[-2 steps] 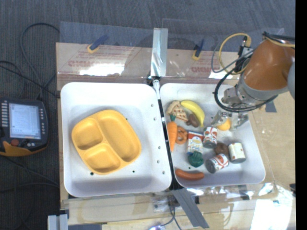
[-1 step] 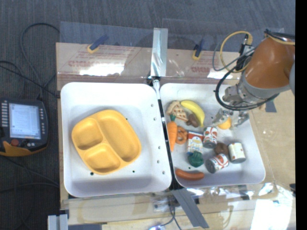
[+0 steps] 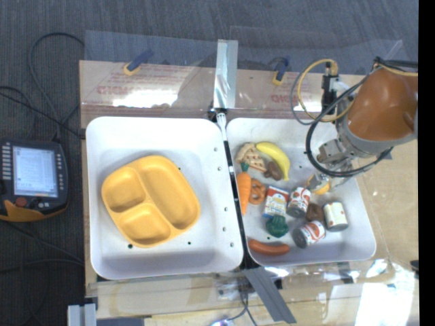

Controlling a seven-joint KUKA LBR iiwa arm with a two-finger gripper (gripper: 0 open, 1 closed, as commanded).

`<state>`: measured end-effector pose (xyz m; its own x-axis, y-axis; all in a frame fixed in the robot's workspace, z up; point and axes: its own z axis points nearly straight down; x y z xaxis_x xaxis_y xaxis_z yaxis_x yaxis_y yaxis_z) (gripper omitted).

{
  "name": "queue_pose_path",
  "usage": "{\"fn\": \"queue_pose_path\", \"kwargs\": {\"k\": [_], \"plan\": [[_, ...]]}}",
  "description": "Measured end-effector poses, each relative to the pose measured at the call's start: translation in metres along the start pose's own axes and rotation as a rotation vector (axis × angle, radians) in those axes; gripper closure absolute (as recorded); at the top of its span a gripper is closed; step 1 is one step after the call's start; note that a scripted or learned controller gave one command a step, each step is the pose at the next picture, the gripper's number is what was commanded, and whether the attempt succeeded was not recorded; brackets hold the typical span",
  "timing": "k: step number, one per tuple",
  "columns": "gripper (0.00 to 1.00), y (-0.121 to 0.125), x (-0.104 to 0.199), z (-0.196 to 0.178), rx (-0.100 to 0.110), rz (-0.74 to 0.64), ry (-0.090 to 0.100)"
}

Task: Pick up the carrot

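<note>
One carrot [image 3: 243, 190], one banana [image 3: 274, 157], three cans [image 3: 312, 233], one yellow tray [image 3: 149, 200]

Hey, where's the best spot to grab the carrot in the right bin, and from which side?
Probably the carrot's thick upper half, from straight above, closing across its width. It lies lengthwise against the right bin's left wall, so space on that side looks tight.

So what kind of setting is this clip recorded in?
Most likely a robotics lab bench: two shallow white bins sit side by side, a grey handheld control pendant with a screen lies on dark carpet, and toy food, including an orange carrot, fills one bin.
</note>
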<state>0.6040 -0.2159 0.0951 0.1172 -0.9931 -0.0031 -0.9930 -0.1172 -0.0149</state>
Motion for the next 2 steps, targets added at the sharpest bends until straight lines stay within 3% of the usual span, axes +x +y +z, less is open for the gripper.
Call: {"fn": "queue_pose_path", "kwargs": {"k": [1,2], "plan": [[0.0,-0.002,-0.01,0.003,-0.002,-0.009,-0.014],[0.0,0.01,-0.018,0.003,-0.005,-0.315,-0.009]]}}
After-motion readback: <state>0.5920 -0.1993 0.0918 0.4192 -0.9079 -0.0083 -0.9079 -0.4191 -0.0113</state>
